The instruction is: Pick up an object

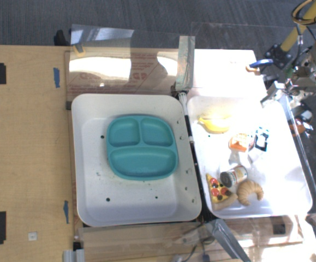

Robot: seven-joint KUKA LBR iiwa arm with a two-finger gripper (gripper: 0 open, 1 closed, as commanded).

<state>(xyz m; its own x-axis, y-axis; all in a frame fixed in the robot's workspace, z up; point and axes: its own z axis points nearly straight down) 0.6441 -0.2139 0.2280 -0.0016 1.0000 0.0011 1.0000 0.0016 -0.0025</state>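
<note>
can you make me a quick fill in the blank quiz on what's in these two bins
1. The teal three-compartment plastic plate lies in the ____ bin.
2. The yellow toy banana lies in the ____ bin.
3. The brown toy croissant lies right beside the toy ____ slice, near that bin's front edge.

Missing words: left; right; pizza

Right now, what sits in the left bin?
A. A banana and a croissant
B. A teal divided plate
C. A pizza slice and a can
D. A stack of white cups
B. The teal divided plate lies alone in the middle of the left bin; the banana, croissant, pizza slice and can are all in the right bin.
</note>
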